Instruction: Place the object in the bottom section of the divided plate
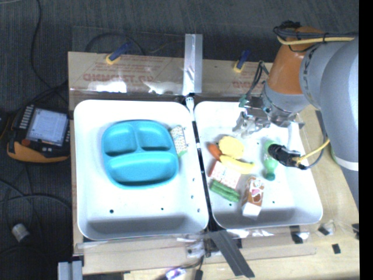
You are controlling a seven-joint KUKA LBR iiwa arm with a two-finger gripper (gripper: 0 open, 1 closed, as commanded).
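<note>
A blue divided plate (pixel 140 152) lies in the left bin (pixel 93 214), with two small sections at the back and one wide section at the front; all three hold nothing. A small pale green-and-white packet (pixel 178 139) rests against the plate's right rim. My gripper (pixel 249 123) hangs over the back of the right bin (pixel 303 206), just behind a yellow lemon-like toy (pixel 231 146). It points down at the bin floor, and I see nothing in it.
The right bin holds several toy foods: an orange carrot (pixel 214 150), a banana (pixel 238 161), a pink box (pixel 225 175), a green vegetable (pixel 224 190), a small carton (pixel 253 195) and a green bottle (pixel 270 165). A ridge (pixel 200 168) divides the bins.
</note>
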